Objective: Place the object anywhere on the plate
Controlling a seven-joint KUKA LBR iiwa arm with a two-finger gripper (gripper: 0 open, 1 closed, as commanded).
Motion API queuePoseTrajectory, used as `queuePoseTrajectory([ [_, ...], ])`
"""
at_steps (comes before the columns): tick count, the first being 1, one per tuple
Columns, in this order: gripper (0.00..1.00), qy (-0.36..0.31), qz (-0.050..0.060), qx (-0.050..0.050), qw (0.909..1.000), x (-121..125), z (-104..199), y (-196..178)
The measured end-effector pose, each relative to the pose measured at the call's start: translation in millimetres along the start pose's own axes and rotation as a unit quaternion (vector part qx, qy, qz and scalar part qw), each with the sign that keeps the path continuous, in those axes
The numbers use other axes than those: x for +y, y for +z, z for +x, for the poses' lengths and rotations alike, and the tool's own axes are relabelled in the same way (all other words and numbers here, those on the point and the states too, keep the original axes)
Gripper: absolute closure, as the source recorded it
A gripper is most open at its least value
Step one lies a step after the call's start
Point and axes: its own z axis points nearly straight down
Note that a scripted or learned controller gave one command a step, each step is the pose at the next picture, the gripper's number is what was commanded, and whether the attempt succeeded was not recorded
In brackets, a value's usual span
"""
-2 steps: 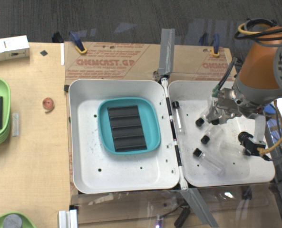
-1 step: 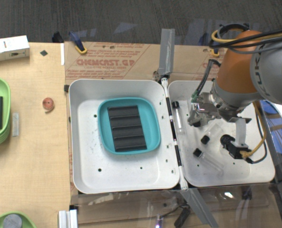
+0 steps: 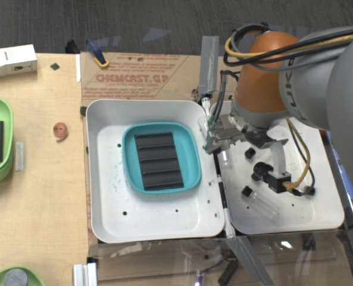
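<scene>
Black ridged block [image 3: 159, 159] lies flat in the middle of the teal plate [image 3: 190, 170], its long side running away from the camera and its four raised bars crossing it. All of it sits inside the plate's rim, with teal showing on every side. The plate itself rests on the floor of the left white bin [image 3: 105, 207], slightly toward that bin's far side.

To the right of the plate, the grey arm [image 3: 319, 76] with its orange band [image 3: 270, 70] hangs over the right white bin [image 3: 319, 213]. The end effector [image 3: 221, 137] sits low by the wall the two bins share, just beside the plate's right edge but apart from it and from the block. From this angle it cannot be told whether the end effector is open or closed, and nothing can be seen gripped in it.

Further right of the plate, small black pieces [image 3: 249, 154] lie scattered on the right bin's floor, along with a clear plastic item [image 3: 262, 204].

Beyond the plate, a brown cardboard sheet [image 3: 140, 73] with red print lies on the tabletop [image 3: 39, 219]. Well to the left of the plate are a small reddish round thing [image 3: 59, 130] and a green tray [image 3: 0, 115] at the picture's edge.
</scene>
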Motion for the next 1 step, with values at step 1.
queuePoseTrajectory([
  [1,0.0,0.0,0.0,0.0,1.0,0.0,-0.2,-0.1],
])
